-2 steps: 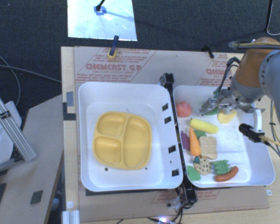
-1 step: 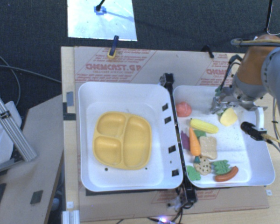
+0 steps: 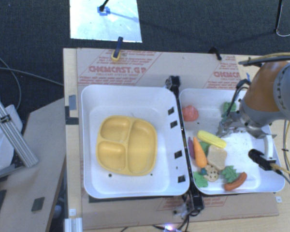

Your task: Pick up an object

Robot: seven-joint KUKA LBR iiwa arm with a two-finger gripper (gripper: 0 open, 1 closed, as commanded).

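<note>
fingers [image 3: 225,128] low in rt bin, corn [image 3: 211,139] just beside, open/closed unclear

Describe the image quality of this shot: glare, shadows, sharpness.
Camera view: a bright washed-out glare on the shiny sheet at the top, where a dark stick's shadow crosses it; both white bins are evenly lit with soft shadows; the yellow tray reads clearly; the toy food looks slightly soft; the arm is a little blurred.
</note>
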